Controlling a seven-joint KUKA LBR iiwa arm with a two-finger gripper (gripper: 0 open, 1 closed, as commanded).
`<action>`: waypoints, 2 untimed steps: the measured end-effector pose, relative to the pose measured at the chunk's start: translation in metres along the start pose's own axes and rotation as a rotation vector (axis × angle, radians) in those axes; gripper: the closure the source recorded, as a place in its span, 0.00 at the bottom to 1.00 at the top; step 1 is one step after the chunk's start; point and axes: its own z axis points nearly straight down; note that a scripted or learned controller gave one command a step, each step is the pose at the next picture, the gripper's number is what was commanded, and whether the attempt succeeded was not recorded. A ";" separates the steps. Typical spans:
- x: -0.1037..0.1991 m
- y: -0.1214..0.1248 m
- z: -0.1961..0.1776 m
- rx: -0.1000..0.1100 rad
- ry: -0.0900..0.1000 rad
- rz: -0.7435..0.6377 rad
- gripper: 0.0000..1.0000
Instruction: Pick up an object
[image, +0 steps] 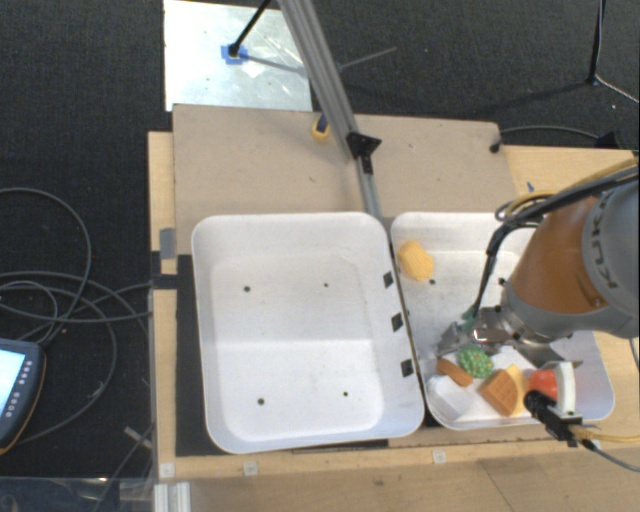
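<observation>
Looking down on the bench, I saw the gripper low in the right bin, just above the green object; whether its fingers were spread or pressed together I could not tell. An orange wedge, a brown piece and a red object lay nearby. A yellow lump sat farther back.
</observation>
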 end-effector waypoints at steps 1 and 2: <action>-0.002 0.003 0.008 -0.014 -0.006 0.001 0.00; -0.003 0.004 -0.004 -0.018 -0.006 0.001 1.00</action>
